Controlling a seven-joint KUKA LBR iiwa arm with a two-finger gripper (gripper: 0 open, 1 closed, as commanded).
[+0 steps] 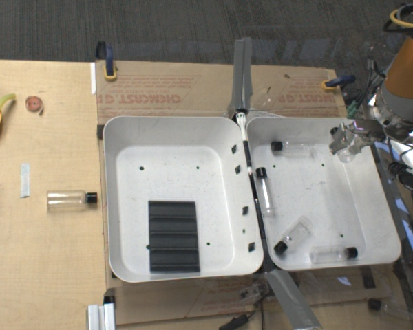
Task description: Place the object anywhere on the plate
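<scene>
Vials (292, 236) line right bin's (372, 184) edges; claw (344, 143) at its top-right rim

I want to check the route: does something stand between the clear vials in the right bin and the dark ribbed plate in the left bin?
Only the bins' adjoining walls separate the vials from the plate; nothing else visibly intervenes.

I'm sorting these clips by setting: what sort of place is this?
Probably a robotics lab bench: two shallow white bins on clamped cardboard, clear capped vials, a ridged black plate, and the gripper.
</scene>
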